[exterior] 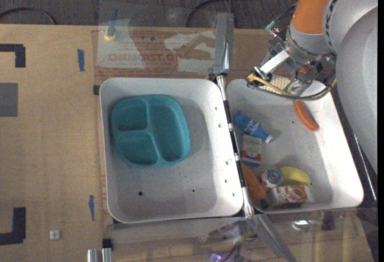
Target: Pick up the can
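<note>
Well below two-finger gripper (287,77), jaw state impossible to tell: silver-topped can with red-and-white label (287,190), lying sideways beside yellow banana (296,175); label writing unreadable.

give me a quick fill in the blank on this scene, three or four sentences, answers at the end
1. The teal divided tray lies in the ____ bin of the camera view.
2. The can lies on its side near the ____ edge of the right bin.
3. The yellow banana lies right next to the ____.
4. The gripper hangs over the ____ end of the right bin, away from the can.

Missing words: left; front (near); can; far
</note>
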Robot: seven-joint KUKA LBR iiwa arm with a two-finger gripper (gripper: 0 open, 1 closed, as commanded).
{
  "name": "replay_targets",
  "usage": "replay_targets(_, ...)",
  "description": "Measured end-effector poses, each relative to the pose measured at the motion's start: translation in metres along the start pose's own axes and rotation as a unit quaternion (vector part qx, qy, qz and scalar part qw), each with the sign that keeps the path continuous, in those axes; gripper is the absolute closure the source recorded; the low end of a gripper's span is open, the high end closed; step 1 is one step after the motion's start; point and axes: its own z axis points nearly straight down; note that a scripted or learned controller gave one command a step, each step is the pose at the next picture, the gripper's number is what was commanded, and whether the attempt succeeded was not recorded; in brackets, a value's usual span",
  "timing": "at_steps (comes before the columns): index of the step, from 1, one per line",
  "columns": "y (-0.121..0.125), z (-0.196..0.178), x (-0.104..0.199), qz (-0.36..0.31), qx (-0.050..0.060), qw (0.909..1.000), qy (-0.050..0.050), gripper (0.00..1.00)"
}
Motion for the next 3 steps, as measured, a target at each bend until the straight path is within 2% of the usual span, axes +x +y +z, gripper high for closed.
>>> replay_targets(1, -0.040, -0.002, -0.042, 0.035, 0.002, 0.9994, -0.001, 1.00)
replay_targets(2, -0.069, 0.004, 0.017, -0.007, 0.000, 1.0000, 0.000, 1.00)
replay_targets(3, -0.106, 0.006, -0.034, -0.003, 0.002, 1.0000, -0.001, 1.00)
